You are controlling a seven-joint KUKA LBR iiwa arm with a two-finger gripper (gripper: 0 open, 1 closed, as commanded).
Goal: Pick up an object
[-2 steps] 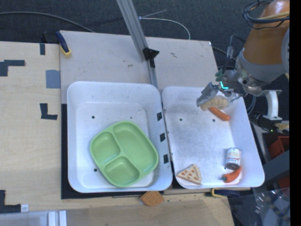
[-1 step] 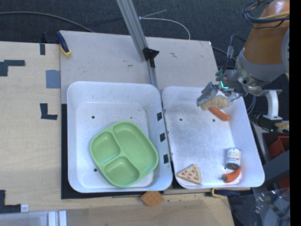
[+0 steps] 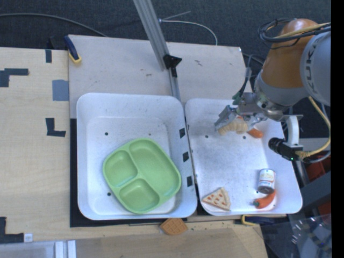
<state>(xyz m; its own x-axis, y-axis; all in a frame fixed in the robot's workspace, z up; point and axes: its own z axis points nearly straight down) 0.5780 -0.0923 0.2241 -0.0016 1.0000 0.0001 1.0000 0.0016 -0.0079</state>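
Pale tan crumbly food piece (image 3: pixel 237 126) lies right under my jaws (image 3: pixel 232 118), at the far end of the right white bin (image 3: pixel 279 198). How far my jaws are parted, or whether they grip it, I cannot tell. My worry: the piece looks irregular, so a close could skid off or nudge it against the small orange item (image 3: pixel 256 134) just beside. Farther out sit a small can (image 3: pixel 265 180), an orange-red pepper-like toy (image 3: pixel 265 200) and a triangular pizza slice toy (image 3: pixel 216 199); beyond, the green divided plate (image 3: pixel 142 174).
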